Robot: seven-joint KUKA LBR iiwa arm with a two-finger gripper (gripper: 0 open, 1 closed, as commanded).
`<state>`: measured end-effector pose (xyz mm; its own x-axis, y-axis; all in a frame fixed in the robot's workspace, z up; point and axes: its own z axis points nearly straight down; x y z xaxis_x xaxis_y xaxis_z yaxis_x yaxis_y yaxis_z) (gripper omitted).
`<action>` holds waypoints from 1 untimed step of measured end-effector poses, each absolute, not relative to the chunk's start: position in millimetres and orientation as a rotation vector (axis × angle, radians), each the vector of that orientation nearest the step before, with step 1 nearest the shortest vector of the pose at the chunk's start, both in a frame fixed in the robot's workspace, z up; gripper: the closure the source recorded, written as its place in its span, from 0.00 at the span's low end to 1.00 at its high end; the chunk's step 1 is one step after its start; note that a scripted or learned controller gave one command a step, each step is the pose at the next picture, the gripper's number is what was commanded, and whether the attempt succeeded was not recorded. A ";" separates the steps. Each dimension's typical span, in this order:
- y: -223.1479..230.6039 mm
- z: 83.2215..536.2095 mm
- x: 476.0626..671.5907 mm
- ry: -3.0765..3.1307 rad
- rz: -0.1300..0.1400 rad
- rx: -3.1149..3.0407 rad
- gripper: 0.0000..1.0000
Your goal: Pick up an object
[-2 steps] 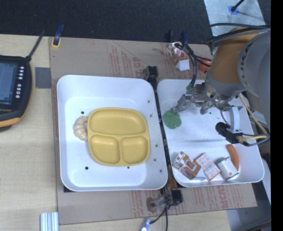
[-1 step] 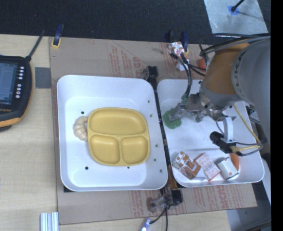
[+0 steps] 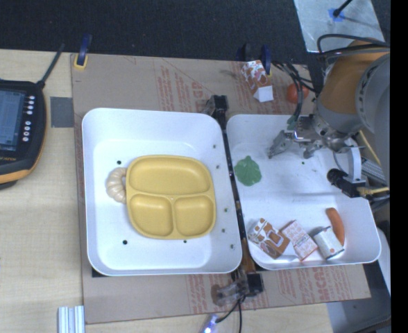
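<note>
Red-white cartons (image 3: 282,238), orange sausage (image 3: 336,225), green lump (image 3: 248,171) in rt bin (image 3: 287,186).

A single fixed camera sits above the bench (image 3: 37,227) and looks down at a slant, far enough back to take in both white bins whole. The left bin (image 3: 100,186) lies near the picture's middle, the right bin (image 3: 287,179) toward its right side. The far edge of the bench runs along the top, with dark floor (image 3: 155,9) beyond it.
</note>
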<state>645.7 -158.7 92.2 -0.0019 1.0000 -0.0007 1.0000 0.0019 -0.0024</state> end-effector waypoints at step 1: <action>-92.0 142.1 656.9 -2.226 0.000 -2.215 0.00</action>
